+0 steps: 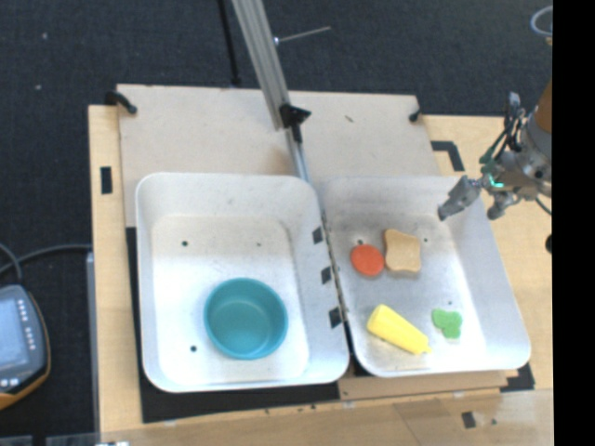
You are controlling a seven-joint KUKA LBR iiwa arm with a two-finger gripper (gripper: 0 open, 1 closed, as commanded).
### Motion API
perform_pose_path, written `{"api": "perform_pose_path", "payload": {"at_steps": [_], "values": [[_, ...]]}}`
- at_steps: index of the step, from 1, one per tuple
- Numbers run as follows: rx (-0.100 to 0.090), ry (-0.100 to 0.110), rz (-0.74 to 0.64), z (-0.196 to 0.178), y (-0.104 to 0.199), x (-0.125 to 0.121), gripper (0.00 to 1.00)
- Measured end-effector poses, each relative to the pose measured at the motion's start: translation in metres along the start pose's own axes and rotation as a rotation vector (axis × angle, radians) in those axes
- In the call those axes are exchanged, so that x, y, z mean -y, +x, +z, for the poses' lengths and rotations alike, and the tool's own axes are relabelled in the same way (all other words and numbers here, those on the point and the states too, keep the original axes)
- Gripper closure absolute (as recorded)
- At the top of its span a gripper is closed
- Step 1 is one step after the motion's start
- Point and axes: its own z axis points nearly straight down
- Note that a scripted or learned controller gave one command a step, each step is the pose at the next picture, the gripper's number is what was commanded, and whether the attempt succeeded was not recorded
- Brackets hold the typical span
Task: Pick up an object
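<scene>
End effector [476, 196] over right bin's [483, 277] far edge, fingers spread, holding nothing. I'd target yellow wedge [398, 330]: light, rigid-looking; pinch across narrow sides.

A round teal plastic bowl [245, 318] sat in the left shallow white bin [167, 203]. In the right shallow white bin [497, 286], an orange ball [368, 260] touched a tan bread-shaped block [403, 252]; a yellow wedge [397, 330] and a small green piece [448, 323] lay nearer.

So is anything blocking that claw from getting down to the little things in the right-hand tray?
Nothing visible blocks it. The gripper sits above the right bin's upper right rim, open. The tan piece, orange ball, yellow piece and green piece lie uncovered on the bin floor below it.
</scene>
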Motion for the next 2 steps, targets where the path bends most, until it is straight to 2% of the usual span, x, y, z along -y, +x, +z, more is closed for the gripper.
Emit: {"api": "perform_pose_path", "payload": {"at_steps": [2], "values": [[0.000,0.002,0.002,0.087,0.008,-0.003,0.00]]}}
